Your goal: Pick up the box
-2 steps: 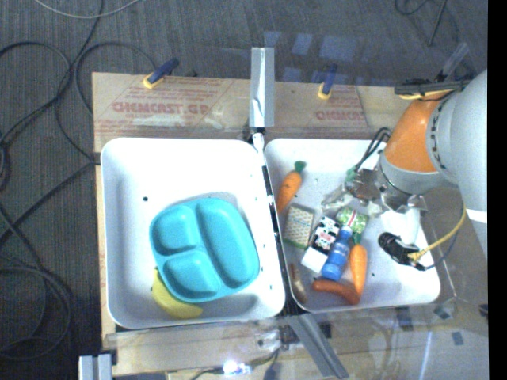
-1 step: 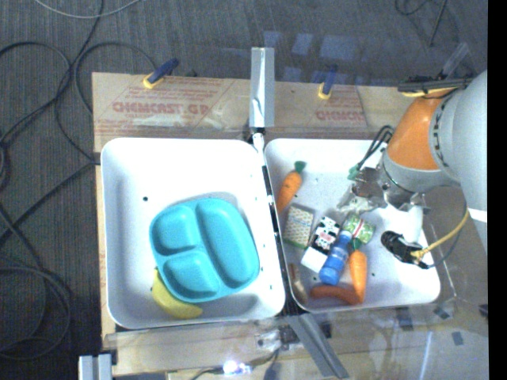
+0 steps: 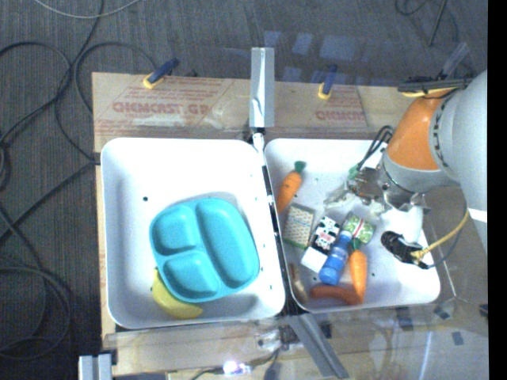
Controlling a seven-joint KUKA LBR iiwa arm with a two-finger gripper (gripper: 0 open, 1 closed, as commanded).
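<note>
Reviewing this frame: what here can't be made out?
- Claw: camera view; wrist overhead hides whether it is open.
- Yellow item: mostly hidden under blue tray.
- Box: label print too small to read.
- Arm: cut off at the right.

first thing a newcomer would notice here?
Probably the bright blue divided tray lying in the left bin, with something yellow poking out under its near edge. Next, the arm's orange band over the right bin, above a cluster of carrots, a blue bottle and small boxes.
</note>
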